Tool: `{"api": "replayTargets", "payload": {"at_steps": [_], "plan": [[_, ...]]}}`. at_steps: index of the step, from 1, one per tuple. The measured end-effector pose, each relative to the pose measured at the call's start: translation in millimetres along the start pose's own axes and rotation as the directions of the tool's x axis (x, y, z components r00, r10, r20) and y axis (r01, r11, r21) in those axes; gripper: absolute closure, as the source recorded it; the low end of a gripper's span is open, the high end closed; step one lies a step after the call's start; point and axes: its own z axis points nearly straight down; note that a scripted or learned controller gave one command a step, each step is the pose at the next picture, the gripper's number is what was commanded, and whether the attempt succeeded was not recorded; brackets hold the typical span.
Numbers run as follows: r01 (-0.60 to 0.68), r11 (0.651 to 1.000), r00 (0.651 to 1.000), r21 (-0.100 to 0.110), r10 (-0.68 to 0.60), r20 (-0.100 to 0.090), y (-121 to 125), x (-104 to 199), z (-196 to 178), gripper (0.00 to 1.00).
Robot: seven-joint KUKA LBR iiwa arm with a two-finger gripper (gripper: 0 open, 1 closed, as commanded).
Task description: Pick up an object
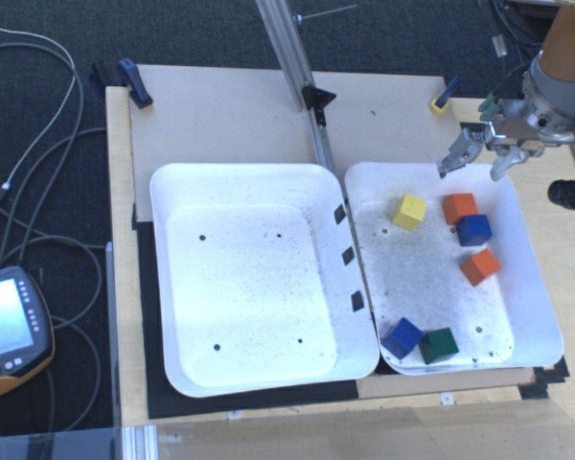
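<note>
White right bin holds six blocks: yellow block near its far edge, orange block touching a blue block, another orange block, then blue block and green block at the near edge. Gripper hangs over the far edge, fingers spread apart and holding nothing.

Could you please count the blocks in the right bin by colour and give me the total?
Orange blocks: 2
Blue blocks: 2
Yellow block: 1
Green block: 1
Total: 6 blocks, all in the right bin.
</note>
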Motion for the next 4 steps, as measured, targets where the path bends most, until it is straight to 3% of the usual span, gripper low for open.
{"api": "replayTargets", "payload": {"at_steps": [1, 2, 3, 4], "plan": [[0.001, 1.000, 1.000, 0.008, -0.001, -0.001, 32, 24, 130, 0.00], [-0.001, 1.000, 1.000, 0.000, 0.001, 0.000, 33, 23, 125, 0.00], [-0.001, 1.000, 1.000, 0.006, 0.001, 0.000, 25, 29, 185, 0.00], [-0.001, 1.000, 1.000, -0.002, 0.001, 0.000, 27, 30, 170, 1.00]]}}
